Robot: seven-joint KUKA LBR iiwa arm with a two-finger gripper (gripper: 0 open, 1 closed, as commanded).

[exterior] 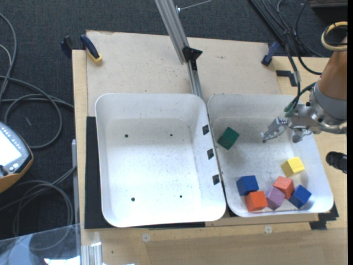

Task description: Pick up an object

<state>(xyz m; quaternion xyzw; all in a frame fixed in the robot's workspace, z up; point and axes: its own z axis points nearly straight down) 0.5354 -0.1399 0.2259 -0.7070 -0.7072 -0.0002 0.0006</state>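
Camera view from above. The gripper [271, 132] hangs over the upper part of the right bin [242, 110], its jaws pointing toward the view's left; nothing lies between them, and whether they stand apart or together cannot be told at this scale. The green block [227, 138] is the nearest candidate: it lies to the left of the jaws and slightly lower in the view, alone, tilted against the bin's edges, near the wall shared with the left bin [110, 115]. The remaining 6 blocks cluster along the lower edge of the right bin: a yellow block [293, 165], a blue block [247, 184], an orange block [256, 201], a purple block [274, 197], a red block [283, 185] and a second blue block [301, 196], several touching. The arm [334, 87] is cut off at the right edge. The height of the jaws above the bin floor cannot be judged.
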